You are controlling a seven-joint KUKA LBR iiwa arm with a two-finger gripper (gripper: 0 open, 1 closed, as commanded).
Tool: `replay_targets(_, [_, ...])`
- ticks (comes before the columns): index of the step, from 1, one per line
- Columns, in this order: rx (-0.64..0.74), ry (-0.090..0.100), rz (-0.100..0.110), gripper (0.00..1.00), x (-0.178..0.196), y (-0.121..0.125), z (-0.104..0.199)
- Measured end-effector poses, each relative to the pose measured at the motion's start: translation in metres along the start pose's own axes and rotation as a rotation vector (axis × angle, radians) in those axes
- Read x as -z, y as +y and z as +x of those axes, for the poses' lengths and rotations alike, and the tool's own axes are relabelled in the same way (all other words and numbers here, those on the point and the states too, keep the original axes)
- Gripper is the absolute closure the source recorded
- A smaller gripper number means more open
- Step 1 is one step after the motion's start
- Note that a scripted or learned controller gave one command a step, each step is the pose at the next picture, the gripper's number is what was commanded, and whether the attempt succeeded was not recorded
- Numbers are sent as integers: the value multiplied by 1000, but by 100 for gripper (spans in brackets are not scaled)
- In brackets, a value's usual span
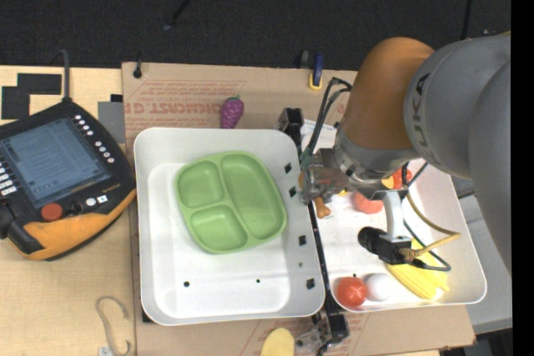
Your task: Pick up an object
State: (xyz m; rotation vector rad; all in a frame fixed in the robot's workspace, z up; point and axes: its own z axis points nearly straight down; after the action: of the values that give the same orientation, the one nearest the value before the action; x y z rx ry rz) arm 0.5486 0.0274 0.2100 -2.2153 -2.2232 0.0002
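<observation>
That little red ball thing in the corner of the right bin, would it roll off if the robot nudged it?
Probably: the red ball looks round and smooth, so a nudge would likely roll it. The bin wall and white ball beside it may stop it quickly.

Grey arm [467, 112] reaching in from the right, orange band [384, 92] above the wrist tipped down, gripper [315, 183] low at the left end

- The light is bright and even over both bins [158, 171], coming from above.
- The right bin is glaring white near its far right side, and details wash out there.
- The far background is dark.
- The arm [442, 112] is big and a little soft in focus.
- Shadows are faint and short.
</observation>
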Motion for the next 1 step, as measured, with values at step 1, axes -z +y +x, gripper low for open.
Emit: replay_targets(1, [-2, -1, -1, 100, 10, 25, 29])
